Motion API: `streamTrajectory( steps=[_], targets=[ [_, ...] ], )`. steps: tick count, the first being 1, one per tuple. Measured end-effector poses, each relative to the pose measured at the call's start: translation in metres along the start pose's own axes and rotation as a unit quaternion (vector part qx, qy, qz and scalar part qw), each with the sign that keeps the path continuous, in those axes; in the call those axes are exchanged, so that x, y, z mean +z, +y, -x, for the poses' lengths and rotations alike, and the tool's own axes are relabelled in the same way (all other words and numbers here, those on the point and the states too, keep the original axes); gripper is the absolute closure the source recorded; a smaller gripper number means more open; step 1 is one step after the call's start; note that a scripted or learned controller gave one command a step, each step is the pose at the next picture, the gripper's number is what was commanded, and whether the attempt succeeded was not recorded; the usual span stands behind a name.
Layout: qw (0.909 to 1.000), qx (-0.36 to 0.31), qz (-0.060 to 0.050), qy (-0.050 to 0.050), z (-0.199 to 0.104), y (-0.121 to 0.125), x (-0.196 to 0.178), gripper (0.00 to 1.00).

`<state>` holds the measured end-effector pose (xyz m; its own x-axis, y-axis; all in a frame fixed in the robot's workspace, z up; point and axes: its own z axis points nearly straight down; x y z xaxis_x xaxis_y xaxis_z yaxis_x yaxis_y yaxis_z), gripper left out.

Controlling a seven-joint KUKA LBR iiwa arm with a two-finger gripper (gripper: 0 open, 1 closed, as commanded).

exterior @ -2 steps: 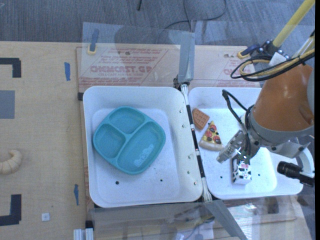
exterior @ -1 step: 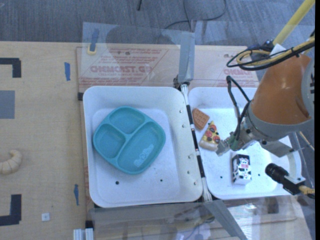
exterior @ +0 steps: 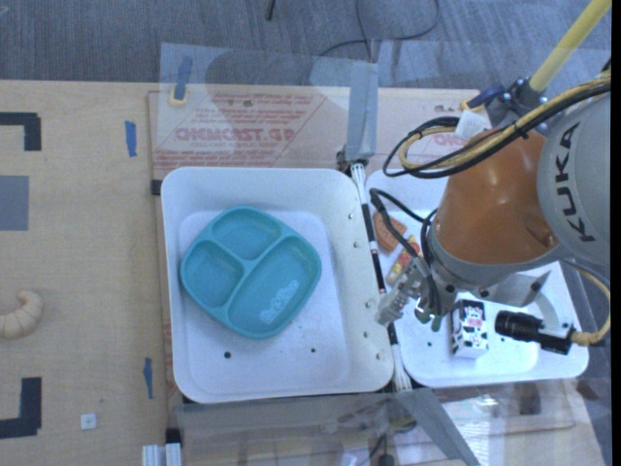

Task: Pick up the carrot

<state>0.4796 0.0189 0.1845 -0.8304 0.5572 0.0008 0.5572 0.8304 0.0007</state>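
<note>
The arm point(exterior: 495, 202) reaches in from the right and covers most of the right bin point(exterior: 543, 362). Its orange band sits directly above the wrist. The pincer point(exterior: 408, 304) is at the left edge of the right bin, close to the seam between the two bins. Whether it is open or closed cannot be told from this angle.

The carrot point(exterior: 391, 233) lies in the right bin, near its left wall, on the far side of the pincer. Only an orange sliver is visible. Its long axis runs diagonally, from near-left to far-right; the rest is hidden under the arm. Which end is the tip cannot be determined.

A small black-and-white box point(exterior: 470, 330) rests in the right bin, just to the right of the pincer.

The left bin point(exterior: 335, 357) holds a teal divided plate point(exterior: 250, 272) with three compartments.

A pale curved object point(exterior: 19, 316) lies on the bench point(exterior: 78, 221), well to the left of both bins.
</note>
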Motion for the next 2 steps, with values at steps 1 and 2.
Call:
streamTrajectory(
  steps=[1, 2],
  targets=[
    [0.9778, -0.21, 0.001, -0.003, 0.015, -0.02, -0.022, 1.0],
    [0.9871, -0.16, 0.001, -0.003, 0.03, -0.043, -0.022, 1.0]
  ],
)
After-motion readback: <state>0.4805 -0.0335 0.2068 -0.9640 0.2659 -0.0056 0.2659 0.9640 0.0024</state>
